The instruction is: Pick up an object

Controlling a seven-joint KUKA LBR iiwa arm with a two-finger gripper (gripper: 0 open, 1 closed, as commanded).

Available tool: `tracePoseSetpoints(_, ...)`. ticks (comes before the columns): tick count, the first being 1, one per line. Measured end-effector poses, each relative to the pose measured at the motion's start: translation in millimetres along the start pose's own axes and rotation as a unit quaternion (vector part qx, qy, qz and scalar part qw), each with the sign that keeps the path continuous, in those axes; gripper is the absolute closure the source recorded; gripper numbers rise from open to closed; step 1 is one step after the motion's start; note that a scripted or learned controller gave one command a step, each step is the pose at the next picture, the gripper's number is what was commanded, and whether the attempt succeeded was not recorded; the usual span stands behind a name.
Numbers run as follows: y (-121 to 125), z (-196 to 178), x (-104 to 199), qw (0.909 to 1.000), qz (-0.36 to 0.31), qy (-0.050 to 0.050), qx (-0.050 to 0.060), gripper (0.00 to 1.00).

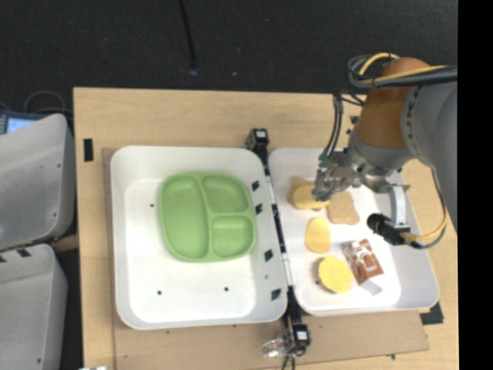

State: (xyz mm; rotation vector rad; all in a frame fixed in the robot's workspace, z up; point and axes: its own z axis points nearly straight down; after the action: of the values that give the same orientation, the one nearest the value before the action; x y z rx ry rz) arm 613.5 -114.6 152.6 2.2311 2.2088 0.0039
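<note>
Gripper (330, 182) low in right bin (416, 284), near its far-left corner, directly over a yellow piece (302, 196) lying close to the left wall; contact not resolvable, finger state cannot tell. Tan piece (343, 209) just beside it toward bin centre, long axis roughly far-to-near. Pale yellow oval (317, 235) nearer, long axis likewise far-to-near. Round yellow disc (335, 274) and brown wrapped packet (363, 261) toward the near edge, almost touching; packet long axis slanting toward near-right corner. Bare floor along right and near-right edges of this bin. Left bin (131, 284): green divided plate (208, 216) about central, clear margin along all four walls.
</note>
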Motion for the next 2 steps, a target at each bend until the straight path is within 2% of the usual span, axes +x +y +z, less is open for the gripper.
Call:
tracePoseSetpoints(1, 4.5, -64.2, 2.5, 1.0000, -0.008, -0.001, -0.002, 1.00)
tracePoseSetpoints(2, 5.3, -70.4, 1.7, 1.0000, -0.006, 0.000, 0.000, 1.00)
